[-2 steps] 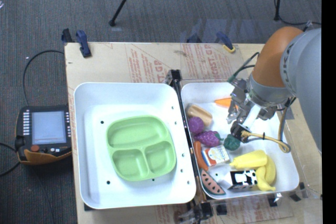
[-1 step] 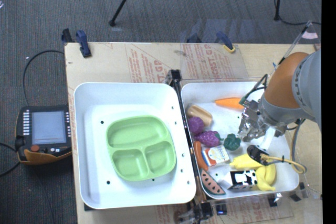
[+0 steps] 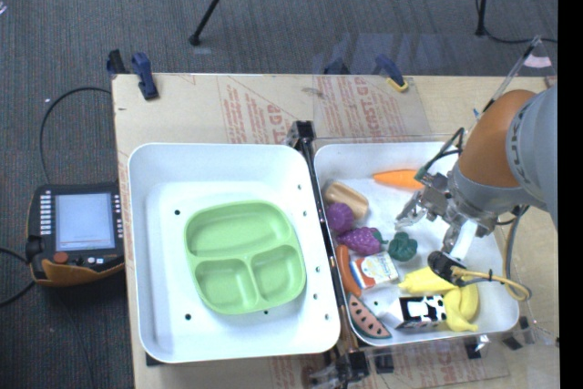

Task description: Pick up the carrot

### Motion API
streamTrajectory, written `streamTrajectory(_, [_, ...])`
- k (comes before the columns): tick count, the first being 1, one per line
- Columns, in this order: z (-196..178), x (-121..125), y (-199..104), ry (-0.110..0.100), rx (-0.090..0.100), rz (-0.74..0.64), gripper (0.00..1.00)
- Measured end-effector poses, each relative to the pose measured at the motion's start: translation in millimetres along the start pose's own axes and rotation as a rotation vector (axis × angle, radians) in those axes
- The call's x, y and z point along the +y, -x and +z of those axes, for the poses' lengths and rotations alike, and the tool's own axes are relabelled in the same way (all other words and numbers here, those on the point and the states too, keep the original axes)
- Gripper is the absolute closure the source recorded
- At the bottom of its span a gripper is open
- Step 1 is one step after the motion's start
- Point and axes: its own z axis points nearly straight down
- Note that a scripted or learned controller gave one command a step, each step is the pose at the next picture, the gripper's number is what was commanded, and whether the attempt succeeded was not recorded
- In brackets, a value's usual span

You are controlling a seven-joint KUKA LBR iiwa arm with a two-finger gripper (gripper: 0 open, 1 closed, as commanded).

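The carrot [image 3: 398,179], orange and tapered, lies flat near the back of the right bin [image 3: 364,152], its tip pointing left. My gripper [image 3: 430,228] hangs just to the front right of it, over the bin's right half, below the orange wrist band [image 3: 487,150]. Its fingers [image 3: 407,213] are spread open with nothing between them. The carrot lies apart from the gripper and untouched.
The right bin also holds a bread roll [image 3: 346,194], purple grapes [image 3: 362,240], a green broccoli piece [image 3: 402,244], a small carton [image 3: 375,269], a banana [image 3: 458,302], a watermelon slice [image 3: 372,317] and an orange stick [image 3: 346,271]. A green divided plate [image 3: 244,255] sits in the left bin [image 3: 155,196].
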Motion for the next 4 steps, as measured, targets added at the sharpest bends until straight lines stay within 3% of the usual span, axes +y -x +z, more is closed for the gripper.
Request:
streamTrajectory(1, [1,71,-23,-0.02,-0.011,0.156,0.0])
streamTrajectory(2, [0,36,-61,-0.003,0.001,0.34,0.0])
streamTrajectory(3, [-1,38,-62,0.0,0.001,0.678,0.0])
streamTrajectory(4, [-10,37,-63,-0.006,-0.002,0.67,1.0])
